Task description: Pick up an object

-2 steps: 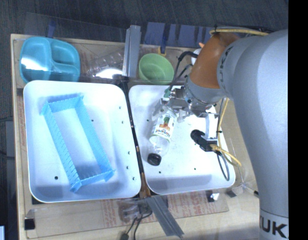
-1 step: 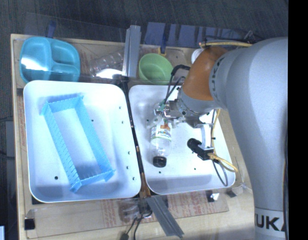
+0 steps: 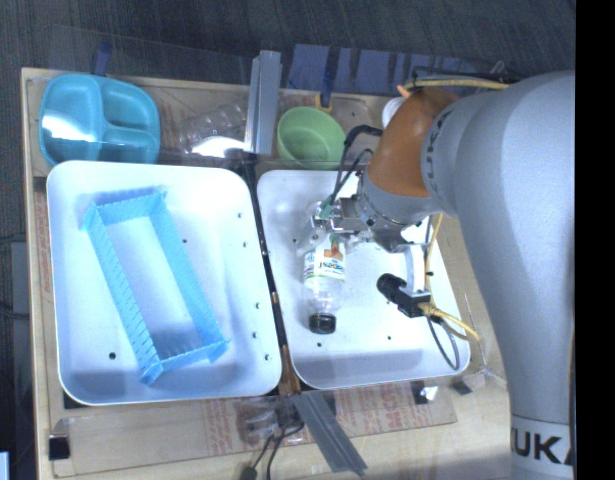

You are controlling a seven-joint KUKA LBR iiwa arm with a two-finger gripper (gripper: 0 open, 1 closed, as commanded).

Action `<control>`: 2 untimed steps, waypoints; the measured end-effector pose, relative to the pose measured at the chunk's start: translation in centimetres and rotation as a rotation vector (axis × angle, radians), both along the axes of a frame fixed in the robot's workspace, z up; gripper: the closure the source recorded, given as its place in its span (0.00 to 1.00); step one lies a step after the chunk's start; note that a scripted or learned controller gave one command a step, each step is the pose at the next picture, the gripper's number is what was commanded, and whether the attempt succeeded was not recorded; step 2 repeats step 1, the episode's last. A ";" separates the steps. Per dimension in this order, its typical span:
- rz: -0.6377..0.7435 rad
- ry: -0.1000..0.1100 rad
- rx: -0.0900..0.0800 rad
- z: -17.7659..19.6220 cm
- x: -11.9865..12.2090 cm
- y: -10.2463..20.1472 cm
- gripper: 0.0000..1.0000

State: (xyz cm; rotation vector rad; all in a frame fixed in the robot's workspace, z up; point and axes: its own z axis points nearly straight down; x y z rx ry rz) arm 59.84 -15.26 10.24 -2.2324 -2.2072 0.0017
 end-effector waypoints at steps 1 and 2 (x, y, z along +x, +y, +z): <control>0.166 -0.002 0.000 9.2 2.0 2.8 1.00; 0.166 -0.002 0.000 9.2 2.0 2.8 1.00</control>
